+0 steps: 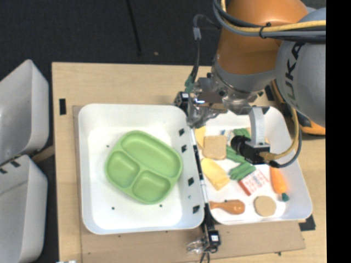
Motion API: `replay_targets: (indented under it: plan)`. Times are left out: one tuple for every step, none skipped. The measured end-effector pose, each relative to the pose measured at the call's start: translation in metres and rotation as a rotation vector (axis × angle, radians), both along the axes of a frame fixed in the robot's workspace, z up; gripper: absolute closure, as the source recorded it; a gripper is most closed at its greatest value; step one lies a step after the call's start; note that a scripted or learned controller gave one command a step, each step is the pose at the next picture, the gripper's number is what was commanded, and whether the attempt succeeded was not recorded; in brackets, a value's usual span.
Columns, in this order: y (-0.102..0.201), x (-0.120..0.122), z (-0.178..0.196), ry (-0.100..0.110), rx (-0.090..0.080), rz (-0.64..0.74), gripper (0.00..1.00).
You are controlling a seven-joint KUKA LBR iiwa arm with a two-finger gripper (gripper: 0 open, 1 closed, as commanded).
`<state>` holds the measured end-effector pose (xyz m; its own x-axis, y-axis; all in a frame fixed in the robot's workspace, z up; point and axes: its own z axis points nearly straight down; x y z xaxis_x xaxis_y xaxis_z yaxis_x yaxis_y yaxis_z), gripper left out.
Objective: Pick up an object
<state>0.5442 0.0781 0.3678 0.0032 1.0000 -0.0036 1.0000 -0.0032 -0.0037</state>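
Green divided plate (pixel 143 167) in left bin (pixel 88 147), toy foods in right bin (pixel 299 193)

A light green divided plate (pixel 143 167) lies in the white left bin (pixel 88 147); the carrot (pixel 278 181) is orange.

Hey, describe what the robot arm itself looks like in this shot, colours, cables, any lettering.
The arm is grey with a big glossy orange band. Black and yellowish cables loop over it, and large dark letters show on its grey shell. Its end effector is a dark metal cluster with small wires.
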Motion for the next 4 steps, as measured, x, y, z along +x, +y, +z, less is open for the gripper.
replay_targets:
  plan:
    - [0.000, -0.049, -0.022, -0.001, 0.003, 0.002, 1.00]
    - [0.012, -0.054, -0.002, -0.007, 0.004, 0.007, 1.00]
    - [-0.008, -0.030, -0.005, -0.006, 0.002, 0.002, 1.00]
    - [-0.048, -0.045, 0.017, -0.007, 0.002, 0.001, 1.00]
